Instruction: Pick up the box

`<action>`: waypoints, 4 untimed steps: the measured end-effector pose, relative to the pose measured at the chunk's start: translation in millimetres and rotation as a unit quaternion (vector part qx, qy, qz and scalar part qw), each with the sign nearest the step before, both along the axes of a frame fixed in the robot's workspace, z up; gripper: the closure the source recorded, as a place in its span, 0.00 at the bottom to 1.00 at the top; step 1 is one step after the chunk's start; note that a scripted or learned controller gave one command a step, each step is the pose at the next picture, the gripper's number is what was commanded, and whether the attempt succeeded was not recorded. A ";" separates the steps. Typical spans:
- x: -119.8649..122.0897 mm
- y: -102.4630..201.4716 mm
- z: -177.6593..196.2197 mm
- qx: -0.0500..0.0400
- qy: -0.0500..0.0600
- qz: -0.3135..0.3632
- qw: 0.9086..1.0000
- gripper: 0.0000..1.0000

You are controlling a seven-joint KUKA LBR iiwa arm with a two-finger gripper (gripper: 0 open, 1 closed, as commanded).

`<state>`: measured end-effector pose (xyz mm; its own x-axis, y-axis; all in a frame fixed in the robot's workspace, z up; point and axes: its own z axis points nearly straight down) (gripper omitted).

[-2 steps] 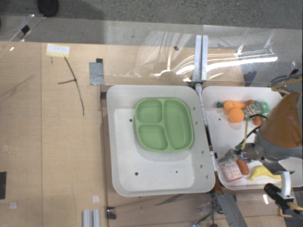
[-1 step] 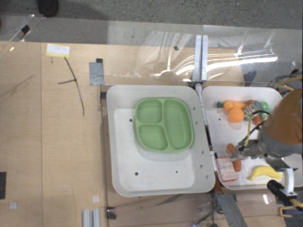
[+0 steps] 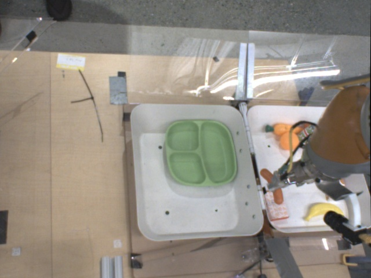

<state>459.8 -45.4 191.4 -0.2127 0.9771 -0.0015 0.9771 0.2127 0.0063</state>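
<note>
The box (image 3: pixel 277 210) is small, white with reddish print, and lies flat in the right bin (image 3: pixel 301 225) against its left wall near the front corner. My gripper (image 3: pixel 276 183) hangs just behind the box, above the bin's left side, at the end of the grey and orange arm (image 3: pixel 342 138). A red sausage (image 3: pixel 279 196) lies between the gripper and the box, touching the box's far end. Nothing from the bin is seen lifted in the gripper.
A yellow banana (image 3: pixel 320 211) lies right of the box. An orange carrot (image 3: pixel 284 133) sits at the back of the right bin. The left bin (image 3: pixel 145 213) bears a green divided plate (image 3: pixel 201 152). A ridge (image 3: pixel 253 172) separates the bins.
</note>
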 end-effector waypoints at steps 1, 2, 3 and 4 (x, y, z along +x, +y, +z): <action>22.1 -9.9 73.0 -0.001 -0.001 0.123 0.992 1.00; 1.8 18.3 24.0 -0.001 0.001 0.121 0.993 1.00; 0.6 15.0 92.1 -0.002 -0.002 0.277 0.961 1.00; 1.2 51.8 58.6 -0.003 -0.001 0.477 0.879 1.00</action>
